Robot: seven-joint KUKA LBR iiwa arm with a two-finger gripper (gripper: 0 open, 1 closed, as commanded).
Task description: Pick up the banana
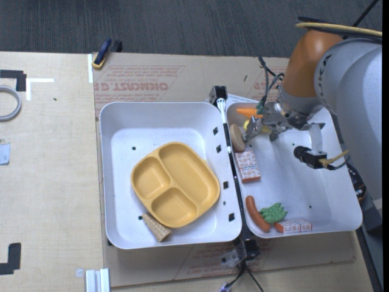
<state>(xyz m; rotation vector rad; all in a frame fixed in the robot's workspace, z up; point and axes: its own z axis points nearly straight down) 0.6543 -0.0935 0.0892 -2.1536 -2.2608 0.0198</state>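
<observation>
A small yellow piece of the banana (248, 125) shows at the far left corner of the right bin (328, 208), mostly hidden under the gripper. The gripper (260, 124) is low over that corner and right against the banana, with the grey arm and its orange band (307, 66) reaching in from the right. From this view it is unclear whether the banana is held or only touched.
An orange carrot (246, 111) lies just behind the banana, and a tan round item (237, 137) just in front. Further forward are a red and white box (248, 166), a sausage (256, 213), a green item (273, 212) and a small red box (295, 226). The left bin (121, 132) holds a yellow divided plate (175, 184).
</observation>
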